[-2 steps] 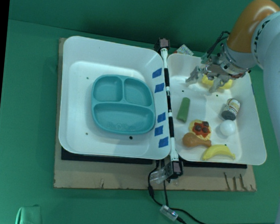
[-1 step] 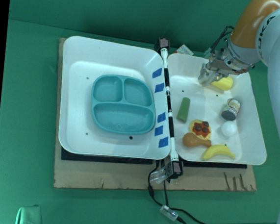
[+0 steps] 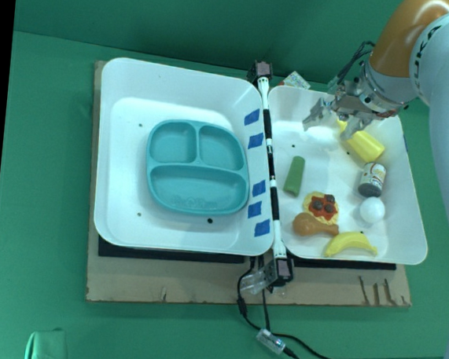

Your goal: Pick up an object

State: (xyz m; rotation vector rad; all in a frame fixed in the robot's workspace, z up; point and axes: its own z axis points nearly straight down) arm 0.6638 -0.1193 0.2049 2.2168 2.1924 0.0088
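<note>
Now the hand (image 3: 327,120), fingers spread and empty, hovers beside the yellow cup (image 3: 364,144): light, rigid, slippery; grip its rim.

No text could be read anywhere. The small jar (image 3: 371,179) in the right bin (image 3: 409,232) bore a label, but its print was too small to make out. The blue tape squares (image 3: 255,188) on the left bin (image 3: 131,87) carried no writing.
</note>
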